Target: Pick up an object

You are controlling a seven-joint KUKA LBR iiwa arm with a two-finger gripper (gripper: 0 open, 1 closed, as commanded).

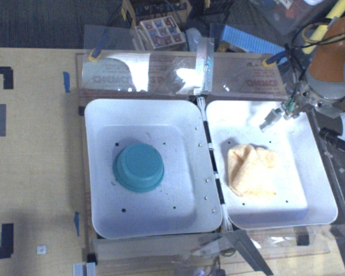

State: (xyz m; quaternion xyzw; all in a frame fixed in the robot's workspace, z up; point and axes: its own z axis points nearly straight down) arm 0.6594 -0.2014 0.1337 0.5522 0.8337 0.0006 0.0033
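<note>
The crumpled yellow cloth (251, 170) lies near in the right bin (316, 211), and my gripper (272, 119) hovers above its far side, probably to approach; whether the jaws are open I cannot tell.

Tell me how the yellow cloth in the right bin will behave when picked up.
The yellow cloth lies crumpled with soft folds, so it will likely droop rather than hold shape. It looks thin, so probably light. Being bunched, it may unfold and drag on the right bin.

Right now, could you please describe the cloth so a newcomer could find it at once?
Find the right-hand shallow white bin. Near its middle lies a crumpled pale yellow cloth, soft and folded, unlike the round teal bowl in the left-hand bin.
</note>
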